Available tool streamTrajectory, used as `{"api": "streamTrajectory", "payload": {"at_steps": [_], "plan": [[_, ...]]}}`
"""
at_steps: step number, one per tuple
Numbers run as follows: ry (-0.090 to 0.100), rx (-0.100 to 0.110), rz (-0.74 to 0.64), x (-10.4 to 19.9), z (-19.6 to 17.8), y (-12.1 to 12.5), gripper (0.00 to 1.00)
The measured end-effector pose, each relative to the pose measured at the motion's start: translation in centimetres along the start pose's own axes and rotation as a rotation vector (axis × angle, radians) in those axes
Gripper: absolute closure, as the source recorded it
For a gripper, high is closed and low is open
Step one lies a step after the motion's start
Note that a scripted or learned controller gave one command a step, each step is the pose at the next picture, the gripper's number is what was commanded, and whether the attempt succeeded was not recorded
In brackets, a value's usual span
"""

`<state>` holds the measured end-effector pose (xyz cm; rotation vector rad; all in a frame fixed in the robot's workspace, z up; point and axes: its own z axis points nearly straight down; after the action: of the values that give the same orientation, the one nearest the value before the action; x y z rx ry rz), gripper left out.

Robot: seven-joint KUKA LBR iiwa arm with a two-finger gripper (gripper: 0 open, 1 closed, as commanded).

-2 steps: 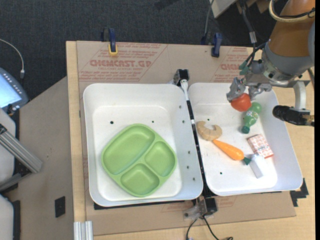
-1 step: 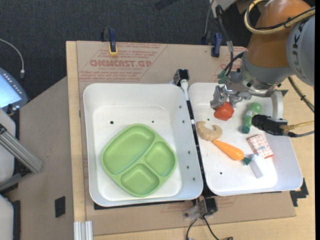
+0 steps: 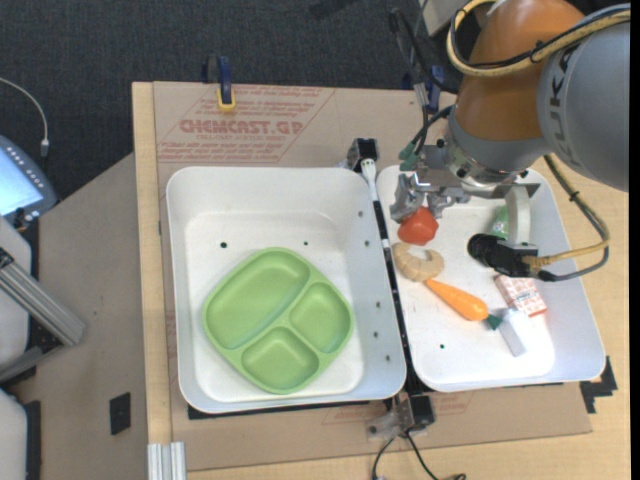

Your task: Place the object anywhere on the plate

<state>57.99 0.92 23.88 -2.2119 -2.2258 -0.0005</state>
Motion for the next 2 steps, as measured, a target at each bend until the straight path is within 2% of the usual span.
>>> {"api": "streamTrajectory", "payload": {"at_steps": [1,2], "plan": [[0.000,0.002,0.001,4.5,1.3,-1.5,1.00],[-0.001,0.002,0.000,9.1,1.1,-4.1,1.00]]}}
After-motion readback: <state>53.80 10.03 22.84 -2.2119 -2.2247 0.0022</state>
